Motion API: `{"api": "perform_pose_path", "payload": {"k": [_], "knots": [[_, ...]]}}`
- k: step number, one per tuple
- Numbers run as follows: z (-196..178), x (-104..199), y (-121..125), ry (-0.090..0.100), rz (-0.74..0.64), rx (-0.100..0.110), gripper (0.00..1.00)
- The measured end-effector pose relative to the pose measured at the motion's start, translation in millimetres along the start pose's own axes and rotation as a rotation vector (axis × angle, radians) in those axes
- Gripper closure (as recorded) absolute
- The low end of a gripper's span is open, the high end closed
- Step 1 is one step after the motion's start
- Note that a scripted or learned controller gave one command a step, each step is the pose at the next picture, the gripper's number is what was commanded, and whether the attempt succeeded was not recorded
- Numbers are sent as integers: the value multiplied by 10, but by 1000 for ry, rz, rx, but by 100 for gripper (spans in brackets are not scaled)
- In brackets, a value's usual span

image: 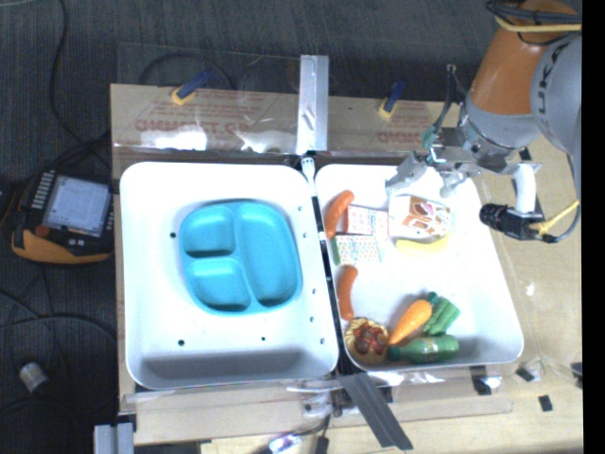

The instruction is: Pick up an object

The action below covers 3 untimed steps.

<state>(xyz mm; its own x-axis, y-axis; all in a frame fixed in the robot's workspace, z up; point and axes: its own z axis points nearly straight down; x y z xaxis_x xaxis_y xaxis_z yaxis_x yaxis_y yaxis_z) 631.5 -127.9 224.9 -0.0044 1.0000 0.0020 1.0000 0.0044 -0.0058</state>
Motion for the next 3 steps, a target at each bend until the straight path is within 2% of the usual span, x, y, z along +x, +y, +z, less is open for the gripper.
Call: {"api": "perform_pose_path", "payload": {"k": [1, 2, 3], "knots": [[719, -215, -442, -1, -69, 1, 0], [-120, -116, -685, 0, -155, -2, 0], [615, -107, -1476, 1, -287, 0, 0]]}}
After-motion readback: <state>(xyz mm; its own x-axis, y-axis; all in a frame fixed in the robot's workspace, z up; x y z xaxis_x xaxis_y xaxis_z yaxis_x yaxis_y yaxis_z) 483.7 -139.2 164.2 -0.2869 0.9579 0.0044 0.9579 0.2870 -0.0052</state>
